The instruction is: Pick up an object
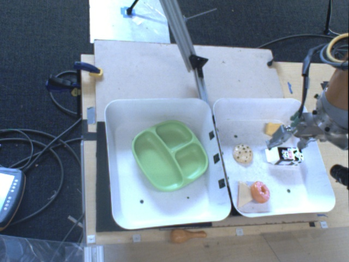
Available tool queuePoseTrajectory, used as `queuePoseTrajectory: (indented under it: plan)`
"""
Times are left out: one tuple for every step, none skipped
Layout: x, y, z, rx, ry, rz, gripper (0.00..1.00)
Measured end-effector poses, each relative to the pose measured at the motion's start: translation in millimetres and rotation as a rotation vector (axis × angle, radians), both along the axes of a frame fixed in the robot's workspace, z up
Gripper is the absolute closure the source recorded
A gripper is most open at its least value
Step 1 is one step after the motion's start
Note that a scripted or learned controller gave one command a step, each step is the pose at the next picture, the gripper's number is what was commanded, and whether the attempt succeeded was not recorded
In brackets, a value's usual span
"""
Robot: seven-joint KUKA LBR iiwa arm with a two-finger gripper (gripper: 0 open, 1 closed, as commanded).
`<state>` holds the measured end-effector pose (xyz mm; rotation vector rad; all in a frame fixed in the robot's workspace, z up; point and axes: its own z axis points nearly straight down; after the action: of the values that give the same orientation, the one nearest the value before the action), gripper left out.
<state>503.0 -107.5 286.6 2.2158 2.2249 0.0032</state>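
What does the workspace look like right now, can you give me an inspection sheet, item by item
Surface: bench bearing two white bins, left bin and right bin, side by side.
Job's things: right bin holds a cookie, a donut, a tan wedge, a yellow block and a black-and-white carton.
Clutter: green divided plate in the left bin; a brown object lies on the bench front edge.
Grippers: gripper low over the right bin, just above the carton.
Cables: black cables looped on the floor at left.
Surroundings: dark carpet, blue clamp, pendant screen.
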Motion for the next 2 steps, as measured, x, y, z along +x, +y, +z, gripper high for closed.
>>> queuePoseTrajectory:
  plan:
    - [0, 0, 0, 0.000, -0.001, -0.002, 0.00]
    - [3, -4, -43, 0.000, 0.005, -0.004, 0.00]
